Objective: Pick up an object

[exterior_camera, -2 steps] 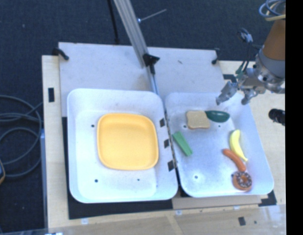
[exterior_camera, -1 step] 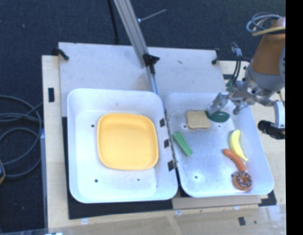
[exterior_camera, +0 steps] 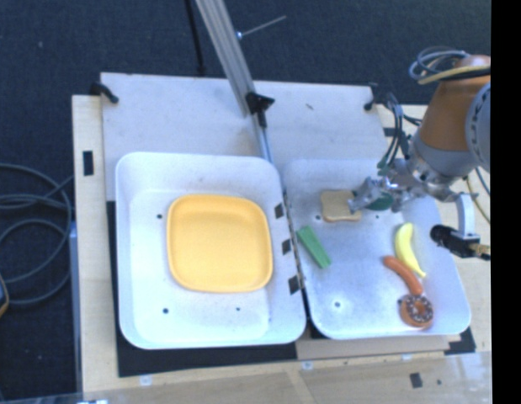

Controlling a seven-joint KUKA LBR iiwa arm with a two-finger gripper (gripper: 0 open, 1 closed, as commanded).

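Note:
The right bin (exterior_camera: 361, 310) holds a tan slice of bread (exterior_camera: 337, 205) near its back, a green block (exterior_camera: 314, 247) by its left wall, a yellow banana (exterior_camera: 406, 248), an orange sausage (exterior_camera: 404, 274) and a chocolate doughnut (exterior_camera: 417, 310) at the front right. My gripper (exterior_camera: 369, 199) hangs low at the bread's right edge, with the grey arm and its orange band (exterior_camera: 449, 116) reaching in from the right. The bread lies flat on the bin floor beside the fingertips.
The left bin (exterior_camera: 142, 310) holds a square yellow plate (exterior_camera: 219, 242). A metal camera pole (exterior_camera: 231, 49) slants up from the divider between the bins. Cables run along the arm above the right bin's back corner.

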